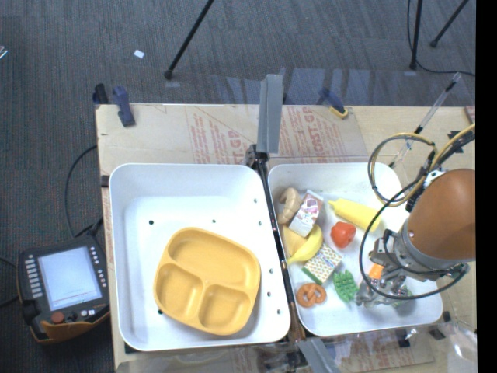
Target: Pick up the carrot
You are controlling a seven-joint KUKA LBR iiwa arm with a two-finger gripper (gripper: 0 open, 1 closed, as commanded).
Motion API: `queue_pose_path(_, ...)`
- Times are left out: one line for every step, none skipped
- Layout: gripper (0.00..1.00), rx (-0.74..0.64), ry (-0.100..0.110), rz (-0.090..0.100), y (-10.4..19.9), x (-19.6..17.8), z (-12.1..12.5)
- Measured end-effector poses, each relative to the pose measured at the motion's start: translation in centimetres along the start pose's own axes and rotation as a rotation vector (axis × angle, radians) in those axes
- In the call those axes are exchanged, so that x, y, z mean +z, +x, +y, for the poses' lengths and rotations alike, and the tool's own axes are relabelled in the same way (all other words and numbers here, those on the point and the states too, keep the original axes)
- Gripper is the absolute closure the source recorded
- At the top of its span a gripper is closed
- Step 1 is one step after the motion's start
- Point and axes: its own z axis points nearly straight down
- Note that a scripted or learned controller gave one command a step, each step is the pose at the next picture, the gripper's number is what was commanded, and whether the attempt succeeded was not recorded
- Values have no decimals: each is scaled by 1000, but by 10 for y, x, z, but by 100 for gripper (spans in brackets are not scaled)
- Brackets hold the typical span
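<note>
A small orange piece, likely the carrot (376,270), shows in the right bin (342,326), close against the left side of my gripper (378,286). The gripper hangs low over the bin's right part, under the arm's orange band (444,214). The arm covers most of the carrot. I cannot make out whether the carrot is gripped or just lies beside the gripper.
The right bin also holds a green leafy toy (345,284), a pretzel (311,294), a checkered box (322,264), a tomato (342,234), a banana (307,244), a yellow corn (354,211), a carton (307,212) and a bagel (290,200). A yellow divided plate (206,280) lies in the left bin (140,200).
</note>
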Motion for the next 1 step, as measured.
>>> queue_pose_path(100,-63,0,5,30,15,-12)
